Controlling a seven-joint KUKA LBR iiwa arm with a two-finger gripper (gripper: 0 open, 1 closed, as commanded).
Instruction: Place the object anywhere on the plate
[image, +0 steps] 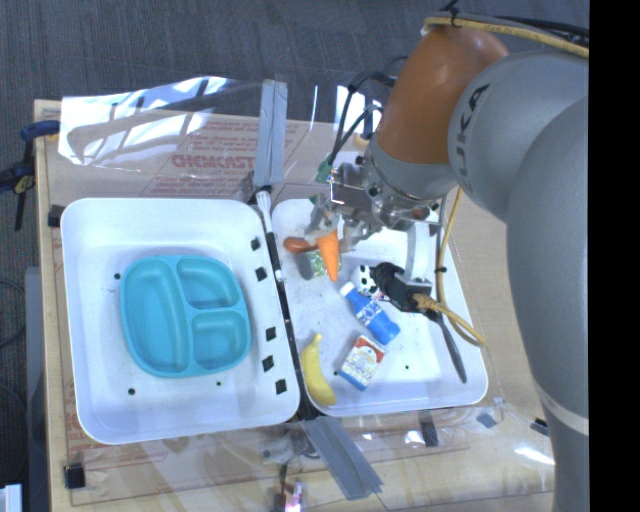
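In right bin (455, 375): banana (316, 371); carrot (329, 254); cartons (370, 337).

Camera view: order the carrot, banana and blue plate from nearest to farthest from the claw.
From the claw:
1. Carrot, just below it in the right bin.
2. Banana, at that bin's near left corner.
3. Blue plate, in the left bin.

You were in a robotics lab: KUKA arm (500, 130) over two taped-down white bins (90, 400), toy food, grey carpet floor (150, 45), loose cables (560, 38).
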